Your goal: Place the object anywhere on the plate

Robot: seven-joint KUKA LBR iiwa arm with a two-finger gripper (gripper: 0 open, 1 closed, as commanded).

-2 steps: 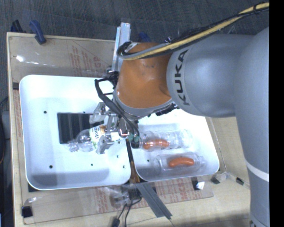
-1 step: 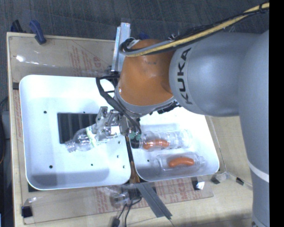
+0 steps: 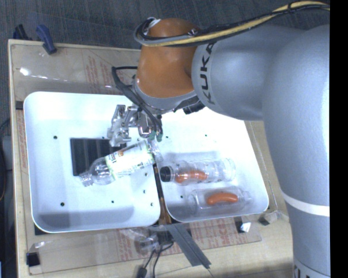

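A clear plastic bottle (image 3: 120,163) with a white label lies tilted in the left bin, its cap end pointing lower left. Its lower part overlaps the right side of the flat black plate (image 3: 84,151). My gripper (image 3: 132,127) hangs just above the bottle's upper right end, under the orange wrist band. Its metal parts crowd close to the bottle, and the contact between them is hidden.
The left bin (image 3: 43,155) holds the plate and bottle. The right bin (image 3: 243,143) holds two clear bottles (image 3: 197,171) (image 3: 219,198) with orange contents near its front. The grey arm covers the right bin's far side. A blue clamp (image 3: 45,38) sits at the bench's far left corner.
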